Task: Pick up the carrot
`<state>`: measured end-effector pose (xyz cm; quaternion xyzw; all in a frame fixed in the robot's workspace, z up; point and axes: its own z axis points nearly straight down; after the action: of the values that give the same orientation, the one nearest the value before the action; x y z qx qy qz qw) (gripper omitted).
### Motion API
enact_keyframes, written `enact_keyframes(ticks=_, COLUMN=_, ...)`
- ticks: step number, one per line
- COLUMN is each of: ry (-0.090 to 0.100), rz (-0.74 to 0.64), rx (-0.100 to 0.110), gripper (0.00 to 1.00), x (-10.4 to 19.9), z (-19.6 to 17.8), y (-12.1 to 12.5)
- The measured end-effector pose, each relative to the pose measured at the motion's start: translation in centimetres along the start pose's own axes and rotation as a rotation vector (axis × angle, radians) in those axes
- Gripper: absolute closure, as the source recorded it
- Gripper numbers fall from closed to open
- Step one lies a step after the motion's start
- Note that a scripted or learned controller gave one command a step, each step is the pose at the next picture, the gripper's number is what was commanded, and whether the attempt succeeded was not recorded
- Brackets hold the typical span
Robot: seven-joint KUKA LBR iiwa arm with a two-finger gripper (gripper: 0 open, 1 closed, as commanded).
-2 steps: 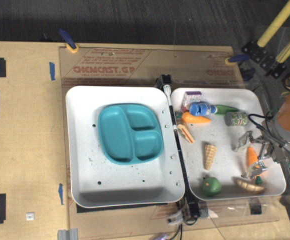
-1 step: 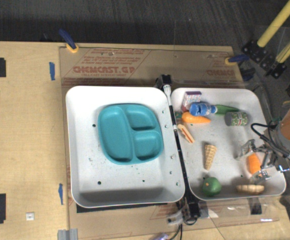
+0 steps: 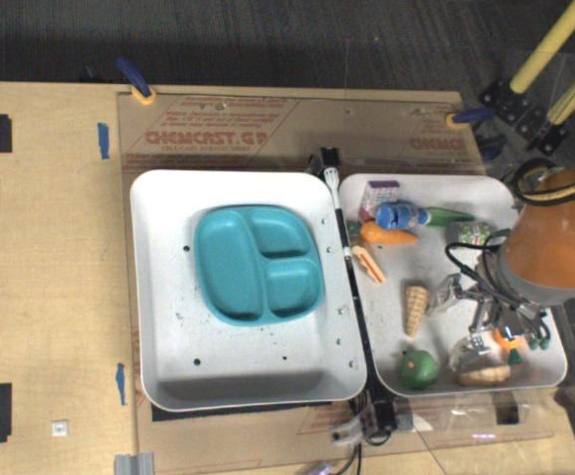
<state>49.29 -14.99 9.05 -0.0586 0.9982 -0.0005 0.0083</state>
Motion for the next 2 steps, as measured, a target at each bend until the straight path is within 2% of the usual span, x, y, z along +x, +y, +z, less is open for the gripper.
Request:
enact_keyframes(ticks=1, ry=0.003, rz=-0.239, rx=0.000, gripper=0.00, x=-7.3, z=0.3, y=-8.2)
enact_keyframes(ticks=2, ry=0.003, rz=-0.310, rx=-0.007, gripper=0.00, x=-0.7, z=0.2, y=-6.9)
